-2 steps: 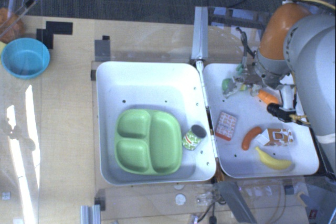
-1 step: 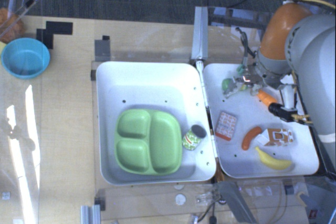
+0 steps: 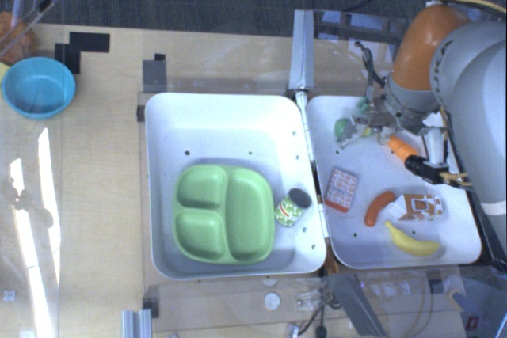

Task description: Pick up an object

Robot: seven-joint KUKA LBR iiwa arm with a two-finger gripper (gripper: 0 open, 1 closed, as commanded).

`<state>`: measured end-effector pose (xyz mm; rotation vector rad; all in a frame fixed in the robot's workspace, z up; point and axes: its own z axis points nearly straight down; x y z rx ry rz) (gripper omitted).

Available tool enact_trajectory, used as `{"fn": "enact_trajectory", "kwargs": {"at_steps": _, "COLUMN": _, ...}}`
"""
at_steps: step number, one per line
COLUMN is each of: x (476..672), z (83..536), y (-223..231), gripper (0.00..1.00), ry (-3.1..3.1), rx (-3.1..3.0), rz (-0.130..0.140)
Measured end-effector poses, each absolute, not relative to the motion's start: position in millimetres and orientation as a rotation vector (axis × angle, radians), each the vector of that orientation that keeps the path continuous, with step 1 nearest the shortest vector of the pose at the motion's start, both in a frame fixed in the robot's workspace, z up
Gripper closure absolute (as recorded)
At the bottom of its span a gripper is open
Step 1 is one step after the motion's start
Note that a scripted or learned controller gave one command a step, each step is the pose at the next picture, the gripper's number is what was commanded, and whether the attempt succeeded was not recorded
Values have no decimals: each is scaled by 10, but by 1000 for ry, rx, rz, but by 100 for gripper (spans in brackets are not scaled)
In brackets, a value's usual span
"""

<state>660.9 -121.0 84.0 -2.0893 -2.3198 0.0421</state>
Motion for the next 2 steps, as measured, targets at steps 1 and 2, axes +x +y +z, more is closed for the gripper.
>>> {"fn": "enact_trajectory", "kwargs": {"at_steps": 1, "x": 6610, "z": 841, "y": -1195, "gripper": 0, "ry": -2338, "rx": -2072, "rz": 43}}
{"fn": "enact_trajectory", "kwargs": {"at_steps": 2, "x": 6616, "z": 840, "y": -1078, "gripper": 0, "ry": -2382, "rx": -2024, "rz": 38}}
